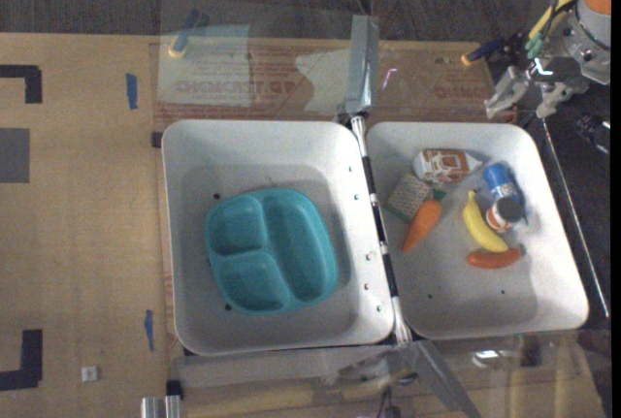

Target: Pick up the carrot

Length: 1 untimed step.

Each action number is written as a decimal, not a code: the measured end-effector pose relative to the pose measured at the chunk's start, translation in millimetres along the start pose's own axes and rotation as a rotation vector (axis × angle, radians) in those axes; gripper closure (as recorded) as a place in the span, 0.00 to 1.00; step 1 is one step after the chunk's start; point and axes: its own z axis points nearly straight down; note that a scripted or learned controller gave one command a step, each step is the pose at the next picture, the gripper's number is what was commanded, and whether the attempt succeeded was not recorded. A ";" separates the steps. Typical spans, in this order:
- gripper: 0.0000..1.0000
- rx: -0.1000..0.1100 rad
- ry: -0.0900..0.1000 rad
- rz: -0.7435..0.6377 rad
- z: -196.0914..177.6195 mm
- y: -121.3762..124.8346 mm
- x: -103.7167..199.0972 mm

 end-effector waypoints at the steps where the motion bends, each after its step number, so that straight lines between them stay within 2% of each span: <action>1: 0.00 0.002 -0.001 -0.051 97.5 -32.6 38.6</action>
